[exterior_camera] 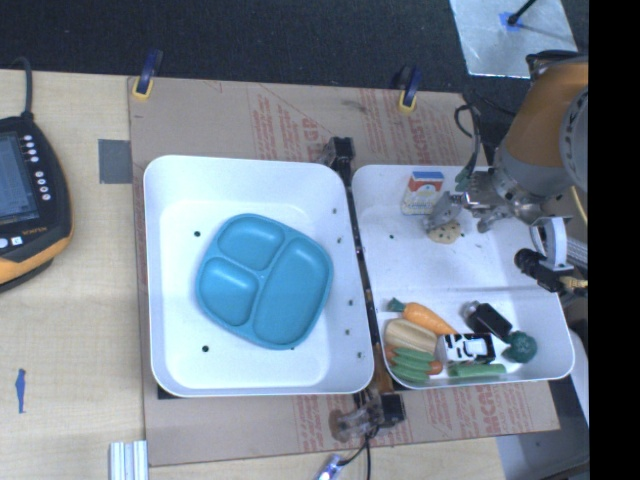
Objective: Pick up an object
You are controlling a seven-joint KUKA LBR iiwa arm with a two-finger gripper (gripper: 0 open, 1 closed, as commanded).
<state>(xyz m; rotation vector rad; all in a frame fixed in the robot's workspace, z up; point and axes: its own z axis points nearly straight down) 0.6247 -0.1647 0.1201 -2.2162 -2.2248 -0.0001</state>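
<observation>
My gripper (447,211) hangs over the far part of the right bin (470,268), its fingers spread open. A small tan cookie-like piece (445,232) lies on the bin floor just below the fingertips. A little carton with a red and blue label (422,190) stands right beside the left finger. Nothing sits between the fingers. At the bin's near edge lie a carrot (428,318), a bread-like piece (408,336), green beans (410,365), a black and white item (467,347), a black block (489,320) and a dark green piece (520,346).
The left bin (180,208) holds a blue divided plate (264,280). A teach pendant (25,198) lies on the bench at the far left. Clamps (146,76) pin the cardboard sheet at the back.
</observation>
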